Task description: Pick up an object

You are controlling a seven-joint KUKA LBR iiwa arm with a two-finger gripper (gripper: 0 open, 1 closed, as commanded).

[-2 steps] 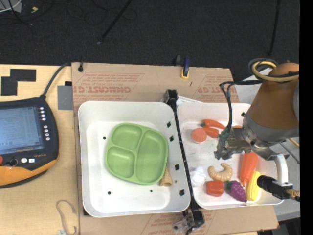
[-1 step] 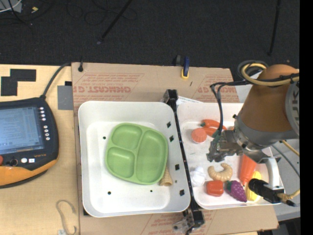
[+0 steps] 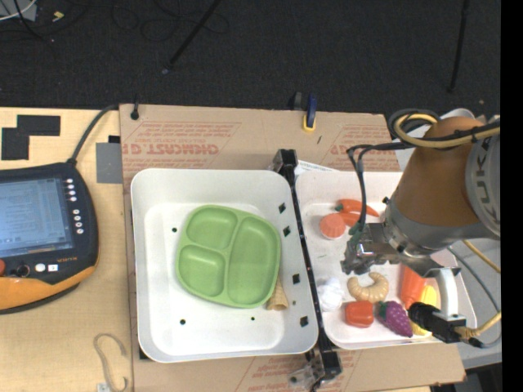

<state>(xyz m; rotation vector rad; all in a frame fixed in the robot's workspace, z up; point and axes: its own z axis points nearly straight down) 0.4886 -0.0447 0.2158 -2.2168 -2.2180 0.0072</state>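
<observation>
Clutter fills the right bin (image 3: 327,188), so the gripper (image 3: 360,256) hangs low over the toy food, just above a beige croissant (image 3: 369,287), the likeliest target; whether it grips anything, I cannot tell.

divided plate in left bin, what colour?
Light green. The divided plate lies in the left bin, seen best in the camera view.
</observation>
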